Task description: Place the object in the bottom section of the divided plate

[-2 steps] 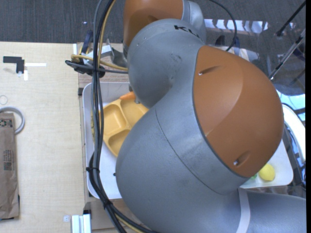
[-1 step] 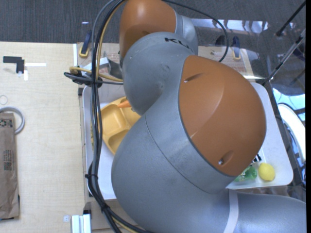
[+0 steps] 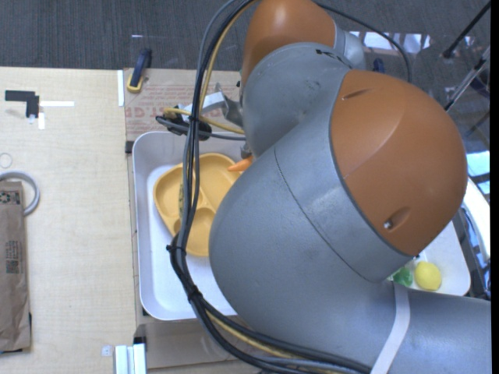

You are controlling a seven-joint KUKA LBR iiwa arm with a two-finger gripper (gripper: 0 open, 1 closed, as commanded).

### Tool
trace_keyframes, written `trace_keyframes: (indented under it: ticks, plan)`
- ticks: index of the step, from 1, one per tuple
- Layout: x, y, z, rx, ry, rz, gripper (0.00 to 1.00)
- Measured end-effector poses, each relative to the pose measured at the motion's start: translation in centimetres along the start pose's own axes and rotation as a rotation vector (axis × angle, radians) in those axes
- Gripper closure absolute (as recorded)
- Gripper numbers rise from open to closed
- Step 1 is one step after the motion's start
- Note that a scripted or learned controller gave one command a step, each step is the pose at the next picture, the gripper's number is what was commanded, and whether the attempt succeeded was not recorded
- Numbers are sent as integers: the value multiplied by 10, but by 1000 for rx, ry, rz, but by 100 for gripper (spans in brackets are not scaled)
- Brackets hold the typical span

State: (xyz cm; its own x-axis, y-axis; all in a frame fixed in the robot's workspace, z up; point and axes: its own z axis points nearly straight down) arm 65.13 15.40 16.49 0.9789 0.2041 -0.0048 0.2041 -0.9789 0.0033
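Observation:
A yellow divided plate point(image 3: 173, 195) lies in the left white bin point(image 3: 153, 287), its right part hidden behind the arm. A small orange piece point(image 3: 241, 164) peeks out at the plate's upper right edge, against the arm's body. The big grey and orange arm point(image 3: 351, 209) covers the middle and right of the camera view and hides whatever lies beneath it.
Black and yellow cables point(image 3: 191, 131) run down from the arm across the plate. A yellow object point(image 3: 427, 276) with a green one point(image 3: 403, 276) beside it sits in the right bin. A brown paper bag point(image 3: 14, 263) lies at the far left on the bench.

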Motion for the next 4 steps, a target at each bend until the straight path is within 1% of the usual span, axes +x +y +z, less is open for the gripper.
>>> trace_keyframes:
  ticks: [1, 2, 3, 4]
  plan:
    - [3, -60, 65, 3, 3, 7, 100]
    - [18, -70, 67, -2, 14, 5, 100]
    - [7, -25, 57, -1, 7, -49, 100]
    - [-73, 32, -81, 0, 1, -18, 100]
